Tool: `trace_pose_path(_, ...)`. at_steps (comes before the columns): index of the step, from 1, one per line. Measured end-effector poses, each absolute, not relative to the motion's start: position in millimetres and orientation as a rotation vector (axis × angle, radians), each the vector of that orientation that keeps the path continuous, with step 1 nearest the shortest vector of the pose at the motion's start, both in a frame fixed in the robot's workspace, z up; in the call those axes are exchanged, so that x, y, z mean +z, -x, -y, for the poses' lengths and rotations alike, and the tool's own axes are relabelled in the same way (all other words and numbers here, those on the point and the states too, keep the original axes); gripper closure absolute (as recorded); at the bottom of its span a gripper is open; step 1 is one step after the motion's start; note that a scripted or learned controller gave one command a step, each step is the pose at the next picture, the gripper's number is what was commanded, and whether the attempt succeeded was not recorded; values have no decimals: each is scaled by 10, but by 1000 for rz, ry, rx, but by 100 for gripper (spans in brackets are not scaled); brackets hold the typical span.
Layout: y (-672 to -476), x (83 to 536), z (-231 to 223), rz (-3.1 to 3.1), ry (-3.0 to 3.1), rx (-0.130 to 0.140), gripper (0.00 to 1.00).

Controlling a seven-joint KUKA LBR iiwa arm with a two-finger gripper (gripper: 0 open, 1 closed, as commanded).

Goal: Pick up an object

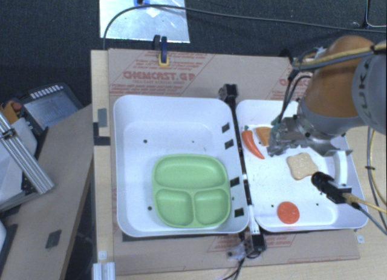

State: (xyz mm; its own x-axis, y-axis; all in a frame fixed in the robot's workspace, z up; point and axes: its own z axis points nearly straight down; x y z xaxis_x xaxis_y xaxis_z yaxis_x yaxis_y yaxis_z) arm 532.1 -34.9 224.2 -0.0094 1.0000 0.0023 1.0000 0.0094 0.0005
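In the right bin [272,209] lie a red-orange chili-shaped piece [252,144], an orange piece [263,134] partly hidden behind the gripper, a tan toast-shaped slice [302,166] and a red-orange round disc [288,213]. My gripper [277,146] hangs low over the bin's upper middle, just right of the chili piece and over the orange piece's right edge. Nothing shows between its fingers, and the wrist hides whether they stand apart.
The left bin [139,127] holds a green three-compartment tray [189,189] at its front. A black divider strip [237,152] runs between the bins. The grey and orange arm [341,85] covers the right bin's far right corner.
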Motion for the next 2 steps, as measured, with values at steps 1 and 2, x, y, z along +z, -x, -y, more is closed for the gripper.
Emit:
trace_pose_path(1, -5195, 2344, -178, 2232, 2210, -4, 100)
trace_pose_path(2, -5208, 2334, -725, 2233, 2209, -5, 100)
